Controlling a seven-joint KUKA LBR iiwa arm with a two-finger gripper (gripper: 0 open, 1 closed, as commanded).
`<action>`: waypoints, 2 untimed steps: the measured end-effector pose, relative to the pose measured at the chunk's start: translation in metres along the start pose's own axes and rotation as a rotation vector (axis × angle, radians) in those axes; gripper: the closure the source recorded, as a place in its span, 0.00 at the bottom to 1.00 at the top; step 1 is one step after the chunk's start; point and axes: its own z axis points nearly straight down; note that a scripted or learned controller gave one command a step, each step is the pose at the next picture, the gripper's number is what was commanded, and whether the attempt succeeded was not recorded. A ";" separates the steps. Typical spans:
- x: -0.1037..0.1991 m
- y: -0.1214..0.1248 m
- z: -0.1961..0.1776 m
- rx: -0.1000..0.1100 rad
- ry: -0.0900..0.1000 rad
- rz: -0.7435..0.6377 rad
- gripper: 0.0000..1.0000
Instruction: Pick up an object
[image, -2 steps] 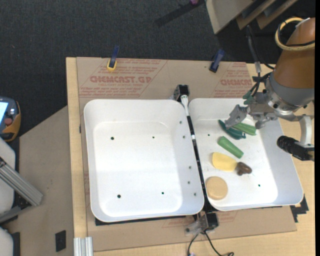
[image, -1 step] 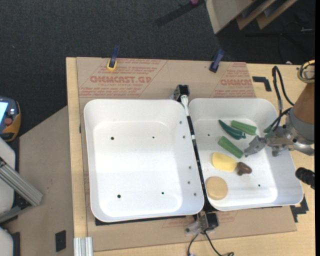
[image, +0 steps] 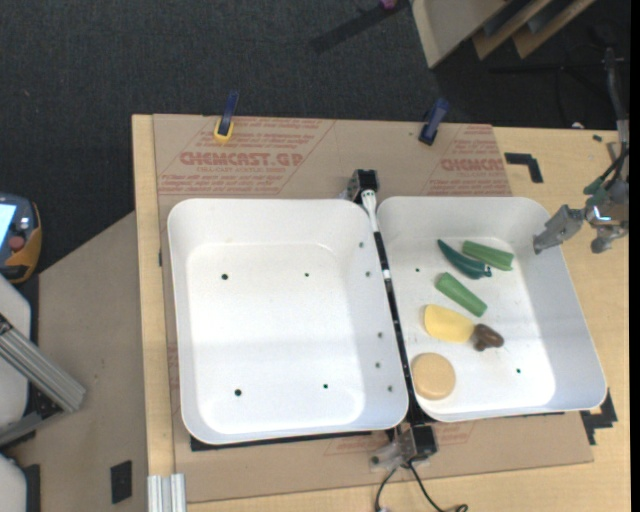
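The gripper (image: 553, 232) (jaw state cannot be told) is seen at the right bin's (image: 560, 350) edge; the nearest green piece (image: 487, 255), lengthwise nine-to-three, lies toward eight o'clock.

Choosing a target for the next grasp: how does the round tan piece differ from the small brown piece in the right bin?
The round tan piece is a pale, flat-looking disc, clearly larger, lying near the right bin's front left corner. The small brown piece is dark, lumpy and irregular, and sits farther back, touching or almost touching the yellow piece. Both lie loose on the bin floor, away from the gripper.
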 end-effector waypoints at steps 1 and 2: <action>-0.019 0.044 -0.150 -0.009 -0.003 -0.002 0.00; -0.017 0.042 -0.151 0.006 0.001 -0.001 1.00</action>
